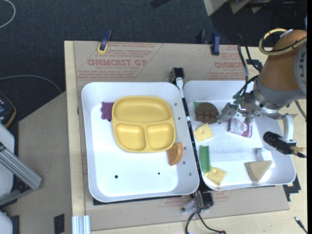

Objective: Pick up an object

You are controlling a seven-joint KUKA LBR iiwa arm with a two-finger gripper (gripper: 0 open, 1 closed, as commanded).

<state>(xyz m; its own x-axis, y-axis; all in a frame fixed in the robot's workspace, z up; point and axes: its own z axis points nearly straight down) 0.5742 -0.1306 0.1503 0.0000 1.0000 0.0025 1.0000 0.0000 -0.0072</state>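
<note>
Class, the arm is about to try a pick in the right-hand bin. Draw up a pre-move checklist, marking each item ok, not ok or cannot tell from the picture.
1. Gripper is over the right bin: ok.
2. A target lies close: the pink-and-white packet sits right beside the gripper: ok.
3. Packet already held between the fingers: cannot tell.
4. Neighbours leave room: the brown waffle piece lies apart to the packet's left: ok.
5. Yellow cheese wedge and green block are out of the gripper's way: ok.
6. Yellow divided plate is in the left bin, away from the arm: ok.
</note>
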